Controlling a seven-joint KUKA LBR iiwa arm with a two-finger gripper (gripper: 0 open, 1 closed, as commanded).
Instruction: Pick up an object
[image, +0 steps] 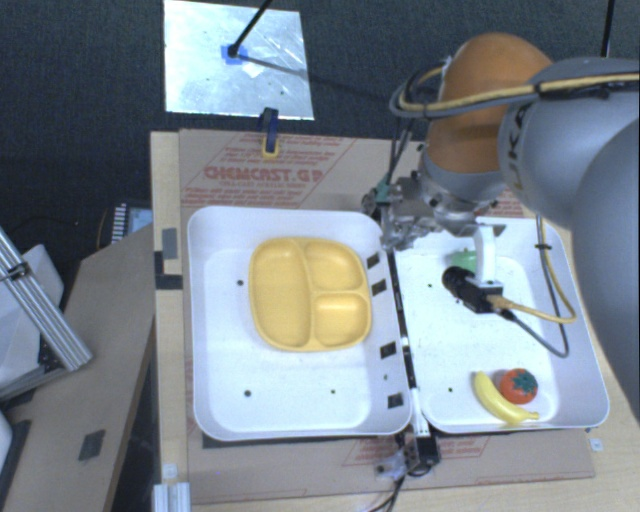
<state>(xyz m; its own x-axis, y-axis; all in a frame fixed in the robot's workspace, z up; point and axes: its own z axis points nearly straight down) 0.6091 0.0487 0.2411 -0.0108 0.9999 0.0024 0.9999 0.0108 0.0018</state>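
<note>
In the right bin, a yellow banana lies at the near right corner. A red-orange round fruit touches it. A small green object sits further back, partly hidden by the arm's white and black wrist parts. My gripper hangs over the far left corner of the right bin, close to the divider between the bins. It is well away from the banana and the fruit.
The left bin holds a yellow divided plate in its middle. A yellow cable loops from the wrist across the right bin. The arm's bulky grey and orange body covers the back right.
</note>
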